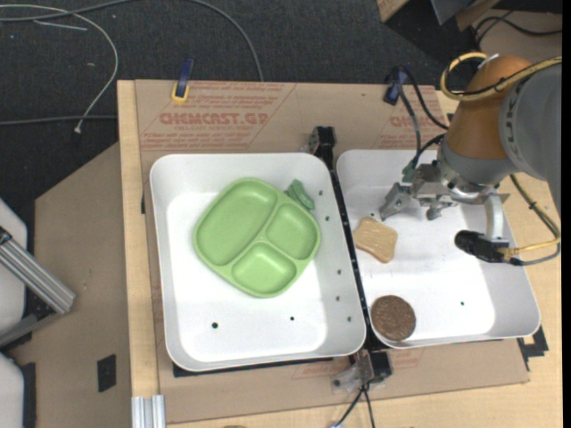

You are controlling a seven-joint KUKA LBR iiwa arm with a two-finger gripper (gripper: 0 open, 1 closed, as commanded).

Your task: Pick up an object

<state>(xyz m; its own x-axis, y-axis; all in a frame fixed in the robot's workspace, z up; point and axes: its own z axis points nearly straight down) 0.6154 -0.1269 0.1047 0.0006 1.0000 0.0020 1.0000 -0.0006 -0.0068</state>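
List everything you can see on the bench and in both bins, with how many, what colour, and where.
Bins: two, white, side by side on the bench.
Divided plate: one, green, middle of left bin.
Small green item: one, at the plate's upper right edge; too small to identify.
Toast slice: one, tan, left side of right bin.
Round patty: one, brown, near-left corner of right bin.
Clamps: two, blue, far edge of bench.
Gripper: one, grey, above right bin, over the toast slice's far side.

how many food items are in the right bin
2. A tan bread slice lies near the right bin's left wall; a round brown patty sits at its near-left corner. The arm may hide others.
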